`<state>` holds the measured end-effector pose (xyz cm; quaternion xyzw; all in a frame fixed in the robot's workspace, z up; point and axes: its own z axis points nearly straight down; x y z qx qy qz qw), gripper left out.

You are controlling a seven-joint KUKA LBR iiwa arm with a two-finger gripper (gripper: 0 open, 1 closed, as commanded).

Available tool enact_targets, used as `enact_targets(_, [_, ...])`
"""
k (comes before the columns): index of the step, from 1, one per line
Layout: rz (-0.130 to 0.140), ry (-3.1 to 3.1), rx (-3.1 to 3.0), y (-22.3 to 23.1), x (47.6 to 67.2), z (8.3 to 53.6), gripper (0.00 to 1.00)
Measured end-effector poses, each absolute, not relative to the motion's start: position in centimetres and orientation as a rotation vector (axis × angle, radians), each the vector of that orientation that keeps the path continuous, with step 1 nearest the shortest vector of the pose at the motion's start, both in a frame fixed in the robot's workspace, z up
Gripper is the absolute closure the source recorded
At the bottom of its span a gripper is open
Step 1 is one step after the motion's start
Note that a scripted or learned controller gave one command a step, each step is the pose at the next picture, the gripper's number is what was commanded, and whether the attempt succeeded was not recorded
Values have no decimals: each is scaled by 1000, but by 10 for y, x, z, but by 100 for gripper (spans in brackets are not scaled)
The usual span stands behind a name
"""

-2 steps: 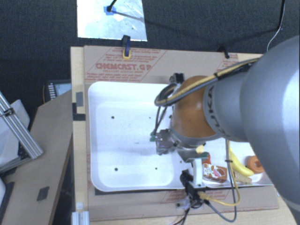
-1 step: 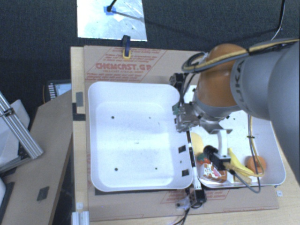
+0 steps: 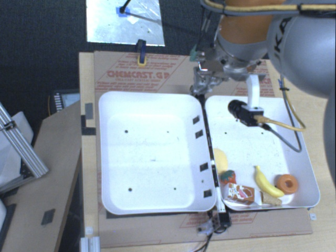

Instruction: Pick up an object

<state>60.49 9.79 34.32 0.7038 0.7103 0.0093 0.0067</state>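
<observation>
Still | gripper over bins' far rim, fingers unreadable | risk: catches rim, misses banana, donut

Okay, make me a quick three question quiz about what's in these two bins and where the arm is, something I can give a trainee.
1. True or false: the banana lies in the right bin.
2. Multiple choice: the orange ring sits A) left of the banana, B) right of the banana, C) in the left bin.
3. Fill in: the gripper is above the ______ ends of the bins, near the wall between them.

Key: 1 true. 2 B. 3 far. The objects, including a yellow piece and a small printed pack, cluster in the right bin's near end, well away from the gripper.
</observation>
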Motion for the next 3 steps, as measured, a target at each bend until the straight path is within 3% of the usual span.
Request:
enact_targets(1, [-10,2220,2228,48,589,238,100])
enact_targets(2, [21,2223,2205,85,634,358,100])
enact_targets(3, [5,2230,2211,150,670,287,100])
